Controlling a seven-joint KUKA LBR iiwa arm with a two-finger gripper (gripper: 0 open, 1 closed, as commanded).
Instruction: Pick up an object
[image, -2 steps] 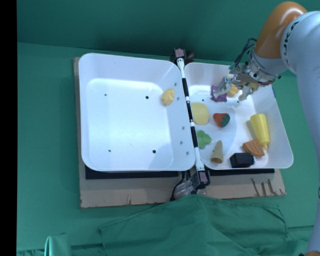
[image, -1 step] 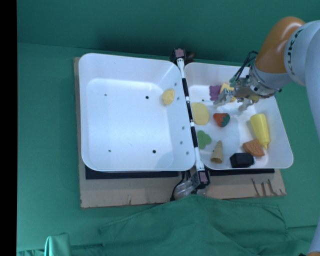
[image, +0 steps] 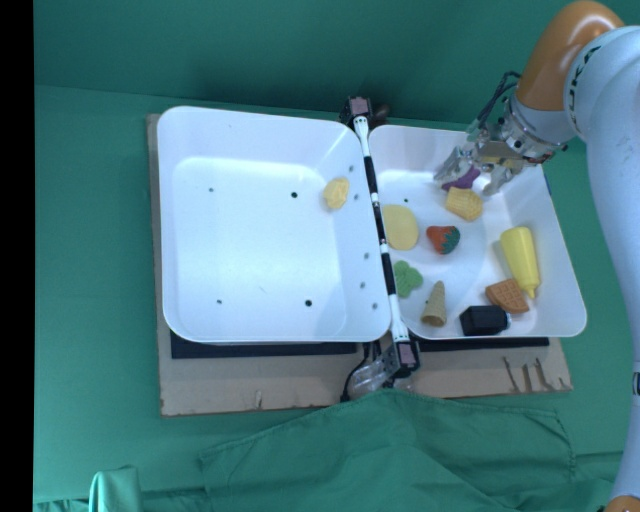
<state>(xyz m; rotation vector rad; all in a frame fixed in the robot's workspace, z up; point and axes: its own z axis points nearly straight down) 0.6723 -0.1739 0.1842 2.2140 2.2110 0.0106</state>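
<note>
The arm (image: 600, 90) runs off the top and right edges, so its base is out of sight. Under the gripper (image: 470, 178), a purple object (image: 463, 180) is partly covered and too hidden to identify. Whether the gripper touches it cannot be told. Below the bins, a small shiny thing (image: 368, 378) is blurred, and green cloth (image: 400, 460) is cut by the bottom edge
</note>
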